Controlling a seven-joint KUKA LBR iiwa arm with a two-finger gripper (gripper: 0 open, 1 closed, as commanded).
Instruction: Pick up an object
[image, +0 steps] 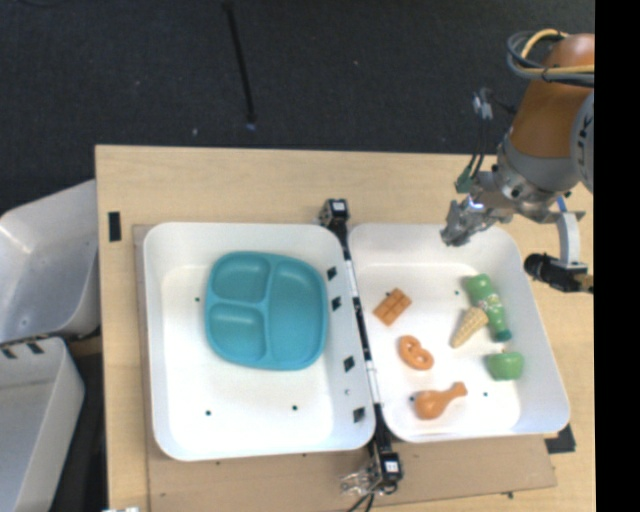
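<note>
- Two shallow white bins side by side on a pale wooden bench (250, 165), both smooth, glossy plastic with rounded corners, joined along the middle by a strip of small black clips.
- In the left bin (175, 420), a teal divided plate (266, 309): matte, rounded-square, three compartments, lying flat.
- In the right bin (540, 400), a scatter of small toy foods, all plastic-looking.
- Orange waffle-like block (392, 306), ridged and rectangular, near the bin's left side.
- Orange pretzel-shaped piece (415, 352), curled and smooth, just below the block.
- Orange drumstick-shaped piece (439, 400), bulbous at one end and tapering, nearest the bin's front edge.
- Pale yellow cone (468, 326), textured like corn, touching or just beside a long green piece (487, 301) with a knobbly surface.
- Small green chunk (505, 365), rounded, apart from the others toward the bin's right side.
- Grey arm with orange band (548, 105) reaching in from the right, gripper (460, 229) hanging over the far edge of the right bin, clear of every toy.
- Fingers close together and narrow, with nothing seen between them.
- Nearest toys to the gripper: the green piece and the cone, both lower in the view and slightly to its right; the waffle block lower and to its left.
- No toy between gripper and those pieces; bare white bin floor there.
</note>
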